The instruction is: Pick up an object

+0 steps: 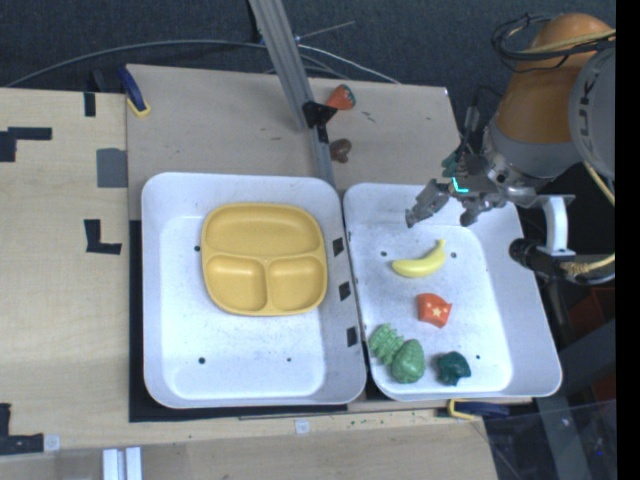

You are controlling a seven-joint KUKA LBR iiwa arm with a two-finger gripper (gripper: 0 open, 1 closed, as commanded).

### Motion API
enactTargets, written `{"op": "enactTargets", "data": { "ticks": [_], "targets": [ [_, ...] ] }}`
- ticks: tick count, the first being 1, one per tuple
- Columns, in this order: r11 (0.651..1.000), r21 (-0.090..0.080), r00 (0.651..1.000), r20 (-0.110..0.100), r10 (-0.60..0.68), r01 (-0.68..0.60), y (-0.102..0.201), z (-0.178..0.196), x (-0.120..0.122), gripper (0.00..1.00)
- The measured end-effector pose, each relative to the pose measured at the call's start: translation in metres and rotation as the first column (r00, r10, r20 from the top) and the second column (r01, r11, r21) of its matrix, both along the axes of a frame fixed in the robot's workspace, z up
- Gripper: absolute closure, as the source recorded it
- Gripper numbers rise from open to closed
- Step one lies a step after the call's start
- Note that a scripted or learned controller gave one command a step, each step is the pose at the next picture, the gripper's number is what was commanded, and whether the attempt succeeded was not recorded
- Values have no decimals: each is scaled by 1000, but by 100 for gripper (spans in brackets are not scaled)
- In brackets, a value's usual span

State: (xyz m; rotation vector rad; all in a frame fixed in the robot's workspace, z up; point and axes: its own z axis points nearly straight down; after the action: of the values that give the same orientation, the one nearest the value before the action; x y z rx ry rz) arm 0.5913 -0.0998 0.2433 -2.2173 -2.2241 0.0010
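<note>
My gripper (441, 211) hangs over the far part of the right bin (500, 368), fingers spread open with nothing between them. Just below it lies a yellow banana (420, 261). Nearer the front sit a red strawberry (433, 310), a green bumpy vegetable (398, 352) and a small dark green piece (453, 367). The banana is apart from the fingertips.
The left bin (175, 348) holds a yellow compartment plate (265, 256). A grey pole (285, 53) rises at the back between the bins, with a small red object (342, 96) and a brown one (340, 150) on the bench behind.
</note>
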Motion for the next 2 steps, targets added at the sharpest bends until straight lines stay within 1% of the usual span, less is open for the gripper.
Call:
{"op": "enactTargets", "data": {
  "ticks": [1, 2],
  "targets": [
    [1000, -1, 1000, -4, -1, 1, 0, -44, -2, 0],
    [1000, 0, 1000, -7, -1, 1, 3, -107, -8, 0]
  ]
}}
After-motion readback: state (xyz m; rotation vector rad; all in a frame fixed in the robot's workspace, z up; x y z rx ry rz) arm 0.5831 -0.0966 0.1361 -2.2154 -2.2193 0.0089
